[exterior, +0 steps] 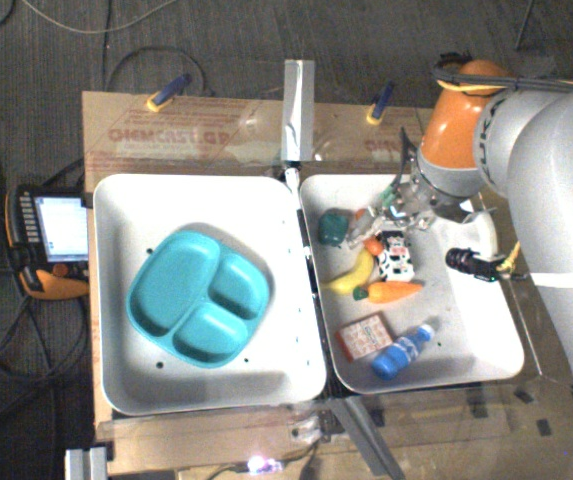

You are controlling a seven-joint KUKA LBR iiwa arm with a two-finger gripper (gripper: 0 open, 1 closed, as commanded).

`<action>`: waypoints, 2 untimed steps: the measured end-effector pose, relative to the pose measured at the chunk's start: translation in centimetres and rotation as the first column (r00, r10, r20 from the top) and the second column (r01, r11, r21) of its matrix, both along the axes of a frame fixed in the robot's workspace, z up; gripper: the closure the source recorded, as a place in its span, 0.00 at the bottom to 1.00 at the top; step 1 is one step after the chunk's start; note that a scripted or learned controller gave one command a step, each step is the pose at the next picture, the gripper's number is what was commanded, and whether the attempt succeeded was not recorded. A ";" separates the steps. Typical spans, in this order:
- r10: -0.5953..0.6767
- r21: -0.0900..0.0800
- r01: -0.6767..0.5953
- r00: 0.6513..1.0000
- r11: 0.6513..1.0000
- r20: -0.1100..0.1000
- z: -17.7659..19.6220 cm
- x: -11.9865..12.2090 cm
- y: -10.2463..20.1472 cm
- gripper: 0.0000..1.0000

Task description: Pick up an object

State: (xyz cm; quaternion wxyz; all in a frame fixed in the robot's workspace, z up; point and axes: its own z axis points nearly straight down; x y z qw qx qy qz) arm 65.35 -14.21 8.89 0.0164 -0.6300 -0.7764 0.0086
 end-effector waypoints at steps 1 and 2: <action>-0.002 -0.003 0.002 1.000 1.000 -0.007 0.5 -0.2 -0.3 1.00; -0.070 -0.009 0.070 0.997 0.998 0.036 13.6 1.5 3.8 1.00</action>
